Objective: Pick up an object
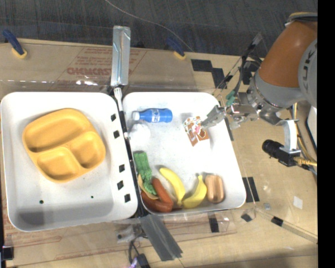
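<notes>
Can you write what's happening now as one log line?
tool: over right bin, beside snack packet | bottle, bananas: in bin

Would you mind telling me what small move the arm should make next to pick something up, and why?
I would probably shift the gripper slightly left and down over the small red and white packet. It sits at the right bin's upper right edge, right beside that packet, which lies apart from the blue bottle and from the bananas crowded along the bottom.
</notes>
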Available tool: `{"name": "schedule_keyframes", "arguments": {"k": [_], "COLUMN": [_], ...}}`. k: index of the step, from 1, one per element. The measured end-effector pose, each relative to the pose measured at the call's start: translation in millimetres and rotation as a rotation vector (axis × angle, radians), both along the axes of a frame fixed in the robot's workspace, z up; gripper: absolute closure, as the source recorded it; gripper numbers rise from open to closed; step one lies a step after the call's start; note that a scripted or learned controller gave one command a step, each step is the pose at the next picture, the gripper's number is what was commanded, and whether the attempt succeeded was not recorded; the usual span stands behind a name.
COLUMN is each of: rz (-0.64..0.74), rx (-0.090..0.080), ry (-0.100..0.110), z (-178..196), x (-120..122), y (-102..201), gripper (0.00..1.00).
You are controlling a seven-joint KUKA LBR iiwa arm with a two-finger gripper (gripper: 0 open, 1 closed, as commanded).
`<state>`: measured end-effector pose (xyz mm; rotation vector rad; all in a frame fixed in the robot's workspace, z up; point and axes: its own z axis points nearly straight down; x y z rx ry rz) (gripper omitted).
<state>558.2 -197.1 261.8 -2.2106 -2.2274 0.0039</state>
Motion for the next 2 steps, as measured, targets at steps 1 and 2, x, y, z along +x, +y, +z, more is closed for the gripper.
{"name": "schedule_keyframes", "arguments": {"k": [1,2], "rz": [-0.046,-0.145], "rx": [0.002,-0.004], "ry": [0.005,-0.025], "z": [-112,-162], "x": [-61,-75], "y": [-13,67], "gripper": [0.0,0.0]}}
